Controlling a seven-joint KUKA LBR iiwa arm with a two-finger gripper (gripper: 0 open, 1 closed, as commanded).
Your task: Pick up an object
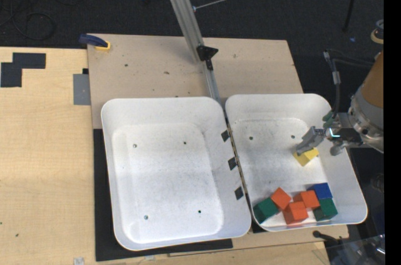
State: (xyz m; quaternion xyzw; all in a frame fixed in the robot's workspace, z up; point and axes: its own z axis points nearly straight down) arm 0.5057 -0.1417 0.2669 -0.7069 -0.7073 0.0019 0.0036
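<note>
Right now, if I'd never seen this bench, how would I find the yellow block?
Take the right-hand white bin, the one the arm reaches into. The yellow block lies in its middle, right at the tool, apart from the cluster of blocks in the near corner. It is the one yellow piece; the clustered ones are orange, green and blue.

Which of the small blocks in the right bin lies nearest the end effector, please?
The small yellow block, lying alone mid-bin right beside the end effector. The orange, green and blue blocks sit clustered together at the bin's near edge, farther away.
</note>
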